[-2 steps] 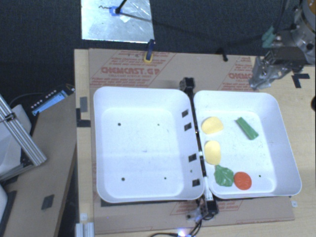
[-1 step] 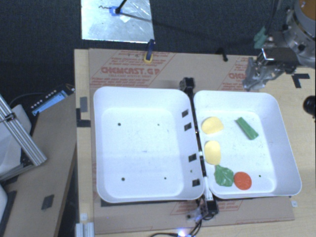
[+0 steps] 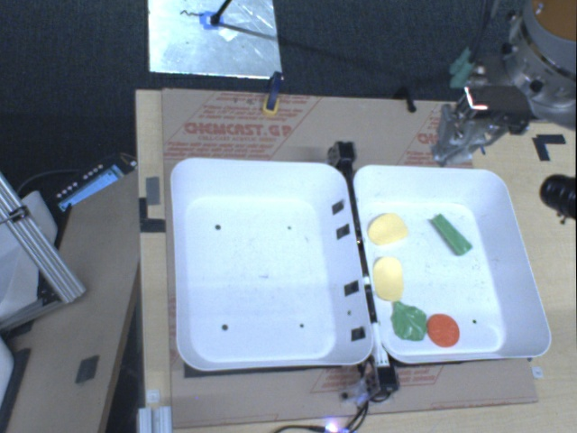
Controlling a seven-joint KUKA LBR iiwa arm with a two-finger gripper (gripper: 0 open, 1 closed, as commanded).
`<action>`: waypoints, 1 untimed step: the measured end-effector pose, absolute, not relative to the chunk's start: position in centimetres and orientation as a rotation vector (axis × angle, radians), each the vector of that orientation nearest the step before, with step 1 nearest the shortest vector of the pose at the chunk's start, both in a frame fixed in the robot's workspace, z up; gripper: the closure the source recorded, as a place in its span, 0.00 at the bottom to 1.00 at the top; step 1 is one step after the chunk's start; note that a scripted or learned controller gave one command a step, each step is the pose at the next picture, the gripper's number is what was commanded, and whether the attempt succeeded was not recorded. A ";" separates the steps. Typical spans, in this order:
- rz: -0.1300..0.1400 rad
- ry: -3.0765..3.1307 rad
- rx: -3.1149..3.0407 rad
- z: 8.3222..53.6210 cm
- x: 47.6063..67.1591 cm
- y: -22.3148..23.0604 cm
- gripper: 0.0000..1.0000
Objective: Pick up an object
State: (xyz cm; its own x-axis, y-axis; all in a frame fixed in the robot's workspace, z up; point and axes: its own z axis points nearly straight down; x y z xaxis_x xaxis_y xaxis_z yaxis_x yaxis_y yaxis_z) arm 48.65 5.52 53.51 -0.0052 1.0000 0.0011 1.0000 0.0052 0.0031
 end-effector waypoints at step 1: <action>0.005 2.226 2.215 53.5 48.6 7.0 1.00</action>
State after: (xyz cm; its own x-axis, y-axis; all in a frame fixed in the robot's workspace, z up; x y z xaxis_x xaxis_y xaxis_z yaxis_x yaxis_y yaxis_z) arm 48.64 7.04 53.52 -0.0052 1.0000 0.0014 1.0000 0.0052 0.0029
